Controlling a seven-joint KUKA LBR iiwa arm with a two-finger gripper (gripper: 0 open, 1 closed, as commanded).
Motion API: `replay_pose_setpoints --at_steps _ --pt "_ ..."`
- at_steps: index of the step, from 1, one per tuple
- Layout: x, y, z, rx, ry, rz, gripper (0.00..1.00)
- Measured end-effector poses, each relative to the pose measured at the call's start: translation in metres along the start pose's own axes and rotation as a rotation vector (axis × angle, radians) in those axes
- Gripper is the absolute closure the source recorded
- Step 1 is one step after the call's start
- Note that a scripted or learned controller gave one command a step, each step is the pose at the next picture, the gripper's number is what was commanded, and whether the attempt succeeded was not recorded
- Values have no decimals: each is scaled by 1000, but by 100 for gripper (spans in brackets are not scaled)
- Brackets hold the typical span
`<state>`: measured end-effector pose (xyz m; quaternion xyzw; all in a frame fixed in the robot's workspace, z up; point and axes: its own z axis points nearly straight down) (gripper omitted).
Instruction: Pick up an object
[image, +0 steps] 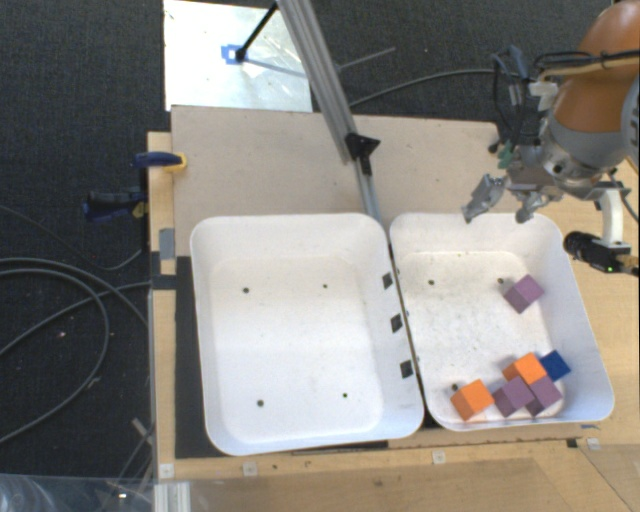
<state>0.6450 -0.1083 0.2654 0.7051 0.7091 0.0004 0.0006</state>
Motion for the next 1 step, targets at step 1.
replay_pose_setpoints --at_steps 1 --pt "-89 -29 52 4 -4 13 0"
